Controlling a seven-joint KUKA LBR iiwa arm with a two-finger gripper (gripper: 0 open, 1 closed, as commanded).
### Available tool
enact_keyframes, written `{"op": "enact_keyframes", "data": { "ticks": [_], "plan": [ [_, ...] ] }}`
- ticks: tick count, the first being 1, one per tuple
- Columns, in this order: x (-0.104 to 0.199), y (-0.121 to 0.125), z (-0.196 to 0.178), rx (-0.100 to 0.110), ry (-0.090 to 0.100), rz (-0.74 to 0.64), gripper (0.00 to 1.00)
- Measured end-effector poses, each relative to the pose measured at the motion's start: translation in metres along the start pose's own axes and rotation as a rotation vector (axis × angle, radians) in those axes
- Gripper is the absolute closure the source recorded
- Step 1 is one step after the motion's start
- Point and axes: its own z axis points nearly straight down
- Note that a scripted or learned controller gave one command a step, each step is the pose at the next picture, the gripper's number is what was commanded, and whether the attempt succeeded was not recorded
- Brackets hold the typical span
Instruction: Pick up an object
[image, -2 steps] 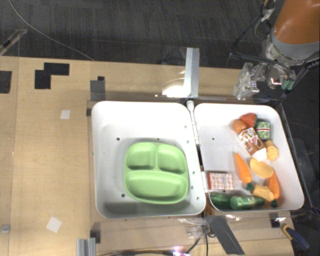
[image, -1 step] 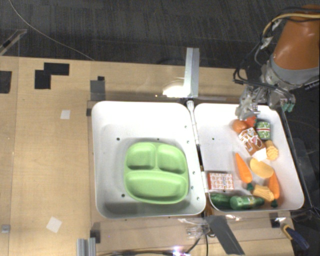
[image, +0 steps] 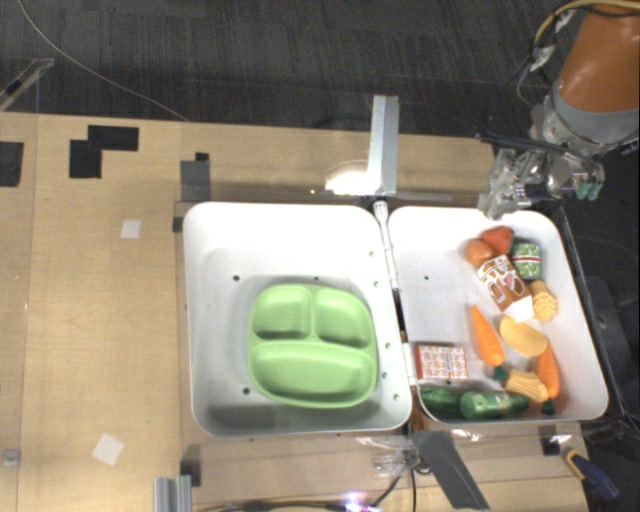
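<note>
toy food lies untouched along the lower right of the frame: a green bottle (image: 473, 404), a small printed box (image: 441, 362) and an orange carrot (image: 487, 337) in the right bin (image: 430, 270), with a green divided tray (image: 311, 345) in the left bin (image: 215, 300). farther back, at upper right, the gripper (image: 507, 190) hovers above the right bin's back rim holding nothing, and whether its claw is apart or together cannot be told; the pick looks not yet begun

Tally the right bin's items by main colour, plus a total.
Orange: 3
Red: 2
Green: 2
Yellow: 3
Brown and white: 1
Total: 11
</note>
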Motion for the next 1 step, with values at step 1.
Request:
{"op": "enact_keyframes", "data": {
  "ticks": [1],
  "plan": [
    [-0.0068,-0.0017,-0.0243,-0.001,0.001,0.037,1.00]
  ]
}}
